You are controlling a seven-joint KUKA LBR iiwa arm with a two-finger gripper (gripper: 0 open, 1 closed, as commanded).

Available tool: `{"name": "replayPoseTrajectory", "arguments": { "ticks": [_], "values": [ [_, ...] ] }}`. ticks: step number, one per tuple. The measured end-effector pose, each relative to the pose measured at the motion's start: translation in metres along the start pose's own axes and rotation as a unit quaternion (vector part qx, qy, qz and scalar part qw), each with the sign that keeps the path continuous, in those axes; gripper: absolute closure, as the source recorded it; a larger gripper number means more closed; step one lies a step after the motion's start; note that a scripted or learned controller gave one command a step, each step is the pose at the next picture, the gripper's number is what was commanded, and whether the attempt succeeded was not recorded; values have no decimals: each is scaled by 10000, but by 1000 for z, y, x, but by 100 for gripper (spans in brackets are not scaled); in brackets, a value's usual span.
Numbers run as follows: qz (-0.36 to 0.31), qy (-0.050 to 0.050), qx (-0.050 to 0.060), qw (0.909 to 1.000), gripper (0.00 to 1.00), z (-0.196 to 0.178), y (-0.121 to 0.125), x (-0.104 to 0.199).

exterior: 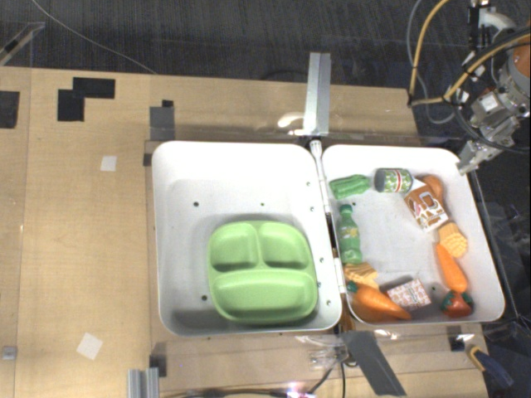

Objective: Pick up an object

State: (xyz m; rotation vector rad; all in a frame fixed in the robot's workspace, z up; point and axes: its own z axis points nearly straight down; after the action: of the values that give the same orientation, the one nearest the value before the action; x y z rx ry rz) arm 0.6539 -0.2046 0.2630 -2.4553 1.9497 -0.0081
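Desk (pixel 75 247): pale wood, carrying two shallow white bins side by side.

Left bin (pixel 178 181): holds one green divided tray (pixel 261 270), three compartments, lying flat toward the near side.

Right bin (pixel 390 239): holds the loose items.
- Green bottle (pixel 349 186), lying on its side at the far left corner.
- Small can with a green and red label (pixel 392 180), just right of that bottle.
- Second green bottle (pixel 348 234), lying lengthwise along the left wall.
- Brown packet with white print (pixel 426 206), far right area.
- Yellow ridged piece (pixel 452 240), just nearer than the packet.
- Orange carrot (pixel 451 269), along the right wall.
- Red item with a green top (pixel 457 304), near right corner.
- Small printed box (pixel 406 293), near side.
- Large orange carrot (pixel 377 303), touching the near wall, near left corner.

Hand (pixel 473 157): at the far right corner of the right bin, above its rim, carrying nothing visible; whether it is wide or narrow cannot be told.
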Motion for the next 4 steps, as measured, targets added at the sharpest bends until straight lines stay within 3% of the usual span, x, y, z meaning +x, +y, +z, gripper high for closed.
{"name": "replayPoseTrajectory", "arguments": {
  "ticks": [1, 2, 4],
  "values": [
    [-3395, -13, -14, 9406, 100, 47, -19, -11],
    [-4614, 5, -7, 8872, 100, 30, -16, 1],
    [-4686, 40, 51, 8834, 100, 3, -23, -5]
  ]
}}
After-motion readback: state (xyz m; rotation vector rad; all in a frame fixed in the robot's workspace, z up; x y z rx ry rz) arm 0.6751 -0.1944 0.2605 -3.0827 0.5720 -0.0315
